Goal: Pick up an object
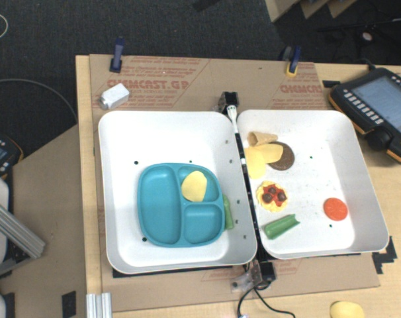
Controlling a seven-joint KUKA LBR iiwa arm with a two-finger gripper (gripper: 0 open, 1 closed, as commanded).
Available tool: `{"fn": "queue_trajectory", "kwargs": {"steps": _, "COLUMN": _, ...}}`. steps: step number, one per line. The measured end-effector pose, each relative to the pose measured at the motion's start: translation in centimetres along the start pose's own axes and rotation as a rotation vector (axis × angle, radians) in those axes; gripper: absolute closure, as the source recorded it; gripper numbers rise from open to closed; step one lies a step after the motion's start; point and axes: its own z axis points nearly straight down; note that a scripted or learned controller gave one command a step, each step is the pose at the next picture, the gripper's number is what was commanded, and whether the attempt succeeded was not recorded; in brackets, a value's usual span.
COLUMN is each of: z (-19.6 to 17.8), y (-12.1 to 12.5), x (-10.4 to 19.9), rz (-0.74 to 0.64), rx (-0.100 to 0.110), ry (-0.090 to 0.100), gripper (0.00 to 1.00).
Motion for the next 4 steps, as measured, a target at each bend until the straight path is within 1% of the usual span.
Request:
{"fn": "queue_trajectory", "kwargs": {"steps": 1, "z": 15.2, "y": -0.1, "x": 8.0, "rz": -0.005, "rx": 0.033, "ry": 0.012, "gripper": 0.00}}
{"fn": "queue_trajectory", "kwargs": {"steps": 2, "z": 1.2, "y": 0.0, "x": 3.2, "rz": 0.006, "rx": -0.001, "ry": 0.000, "gripper": 0.00}}
{"fn": "queue_trajectory", "kwargs": {"steps": 3, "z": 12.7, "y": -0.3, "x": 10.2, "rz": -0.004, "rx": 0.029, "ry": 0.010, "gripper": 0.00}}
{"fn": "queue_trajectory", "kwargs": {"steps": 4, "z": 11.0, "y": -0.1, "x": 9.7, "rz": 0.002, "rx": 0.012, "ry": 0.005, "gripper": 1.00}}
